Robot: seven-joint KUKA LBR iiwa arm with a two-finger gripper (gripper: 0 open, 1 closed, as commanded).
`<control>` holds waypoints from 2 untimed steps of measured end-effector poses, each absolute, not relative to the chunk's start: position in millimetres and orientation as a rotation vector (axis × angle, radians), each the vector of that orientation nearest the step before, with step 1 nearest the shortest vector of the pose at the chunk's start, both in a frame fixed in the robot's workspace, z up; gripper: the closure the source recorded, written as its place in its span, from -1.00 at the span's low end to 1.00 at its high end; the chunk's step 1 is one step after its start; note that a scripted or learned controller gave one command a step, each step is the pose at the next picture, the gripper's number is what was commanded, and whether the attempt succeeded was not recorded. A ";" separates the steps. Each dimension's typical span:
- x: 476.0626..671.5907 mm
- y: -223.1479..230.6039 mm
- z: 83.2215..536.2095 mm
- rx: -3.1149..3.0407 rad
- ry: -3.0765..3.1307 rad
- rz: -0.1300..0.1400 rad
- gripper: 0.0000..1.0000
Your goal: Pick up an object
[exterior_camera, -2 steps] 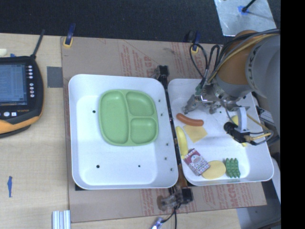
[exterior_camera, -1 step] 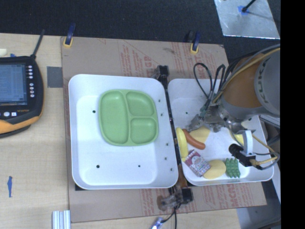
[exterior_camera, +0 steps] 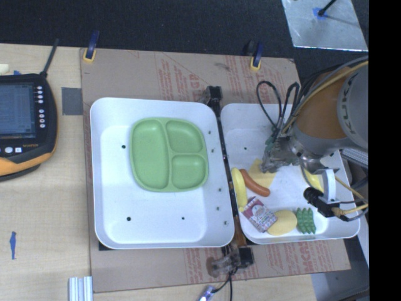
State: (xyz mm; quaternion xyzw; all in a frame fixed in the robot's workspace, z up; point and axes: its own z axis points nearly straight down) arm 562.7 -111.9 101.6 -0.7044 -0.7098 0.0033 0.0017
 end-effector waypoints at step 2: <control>656.5 -176.4 124.0 -2.218 -2.224 0.002 -1.00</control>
